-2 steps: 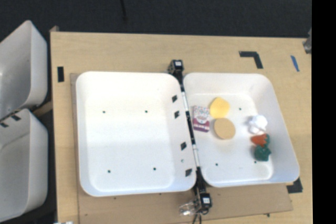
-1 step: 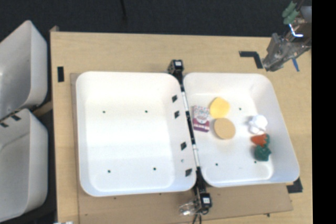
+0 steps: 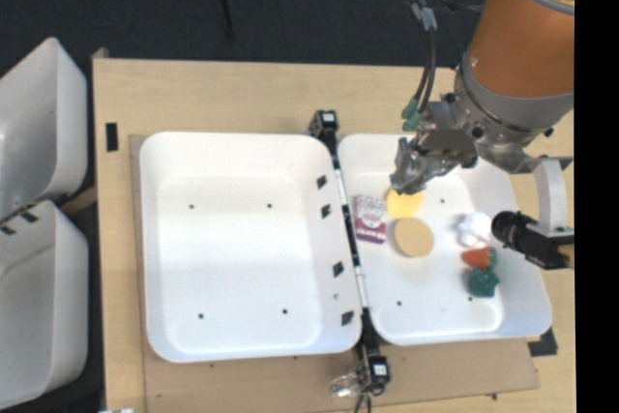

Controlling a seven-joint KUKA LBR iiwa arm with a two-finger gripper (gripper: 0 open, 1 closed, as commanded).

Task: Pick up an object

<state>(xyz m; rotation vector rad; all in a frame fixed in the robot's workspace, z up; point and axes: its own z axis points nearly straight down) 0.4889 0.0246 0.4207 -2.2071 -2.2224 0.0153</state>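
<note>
Reaching in from 2 o'clock, the arm (image 3: 527,24) hung over the right bin (image 3: 426,319), its orange band topmost and grey wrist below. The gripper (image 3: 410,186) pointed down toward 7 o'clock, with its tip directly over the upper edge of the yellow piece (image 3: 407,204). Whether the tip touched that piece, and whether the gripper was open or closed, could not be told; dark metal hid the end.

Contents of the right bin:
- yellow piece, at the gripper tip, partly covered by it;
- tan disc (image 3: 414,237), just at 6 o'clock of the yellow piece, near or touching it;
- purple-and-white packet (image 3: 369,217), at 9 o'clock of the disc, close to the divider (image 3: 348,227) between the bins;
- white lump (image 3: 473,227), at 3 o'clock of the disc, apart from it;
- red piece (image 3: 477,257), just at 6 o'clock of the white lump;
- green piece (image 3: 483,281), just at 6 o'clock of the red one.

No object was seen lifted; all six lay on the bin floor. The left bin (image 3: 155,305) sat beside the right, both on the wooden bench (image 3: 121,92). A black fitting (image 3: 527,240) projected over the right bin's 3 o'clock rim.
</note>
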